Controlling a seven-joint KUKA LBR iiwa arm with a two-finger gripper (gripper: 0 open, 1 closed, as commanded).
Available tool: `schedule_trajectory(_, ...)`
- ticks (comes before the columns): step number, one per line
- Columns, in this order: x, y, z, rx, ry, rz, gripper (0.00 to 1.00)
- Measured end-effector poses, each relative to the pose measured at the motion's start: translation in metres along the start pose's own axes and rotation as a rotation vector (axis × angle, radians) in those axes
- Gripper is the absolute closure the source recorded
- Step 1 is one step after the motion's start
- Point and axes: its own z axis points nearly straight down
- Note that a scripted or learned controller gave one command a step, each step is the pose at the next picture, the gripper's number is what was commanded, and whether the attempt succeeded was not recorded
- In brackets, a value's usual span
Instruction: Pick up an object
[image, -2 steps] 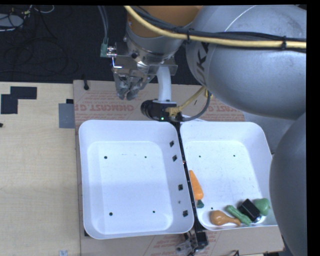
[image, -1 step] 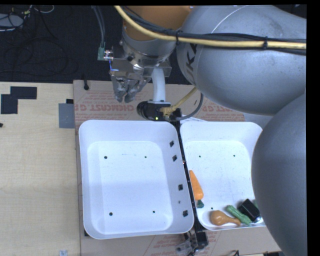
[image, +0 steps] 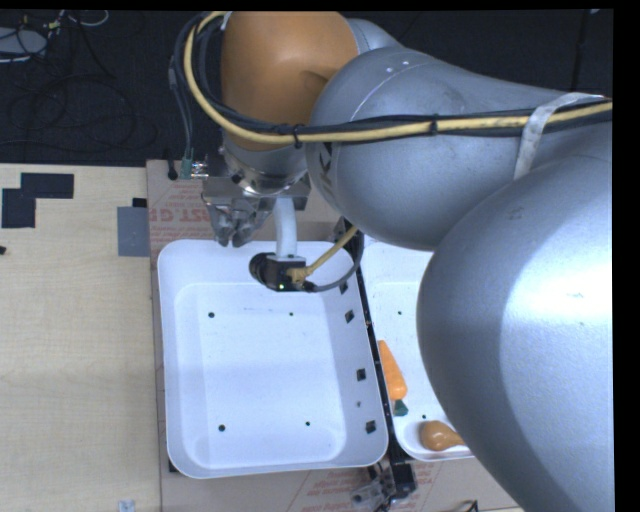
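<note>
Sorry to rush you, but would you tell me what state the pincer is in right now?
Pincer: above the far rim of the left bin; open or closed cannot be told, and nothing is seen in it.

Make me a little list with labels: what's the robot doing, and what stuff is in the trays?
arm: reaches in from the right, gripper over the far rim of the left bin
gripper holding: nothing seen between its parts
right bin: orange carrot-like piece, small green bit, tan rounded object
bins: white, side by side
</note>
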Motion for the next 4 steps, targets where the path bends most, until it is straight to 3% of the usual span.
schedule_trajectory(1,-0.042,-0.056,0.037,0.0,0.001,0.002,1.0)
schedule_trajectory(2,0.002,-0.06,0.051,-0.006,0.004,-0.003,1.0)
schedule_trajectory(3,0.001,-0.007,0.071,-0.011,0.005,0.0,1.0)
schedule_trajectory(4,0.001,0.002,0.204,-0.006,0.002,-0.002,1.0)
